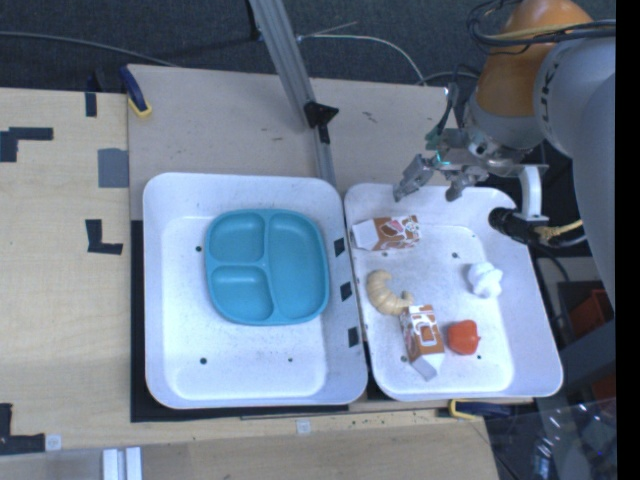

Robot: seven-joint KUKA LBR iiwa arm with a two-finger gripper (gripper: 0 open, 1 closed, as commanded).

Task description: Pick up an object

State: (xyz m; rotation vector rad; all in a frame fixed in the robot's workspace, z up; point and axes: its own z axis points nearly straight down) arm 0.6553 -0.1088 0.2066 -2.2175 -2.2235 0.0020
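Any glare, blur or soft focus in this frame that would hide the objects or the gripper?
Camera view: lighting is even, with no harsh glare on the white bins; the gripper looks slightly soft, its fingers apart; the small white object blends into the bin floor.

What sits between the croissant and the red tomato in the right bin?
In the camera view, a small brown-and-white carton lies between the croissant and the tomato, close against both.

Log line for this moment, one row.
gripper: open, nothing held, over right bin's far edge | nearest: carton | plate: left bin
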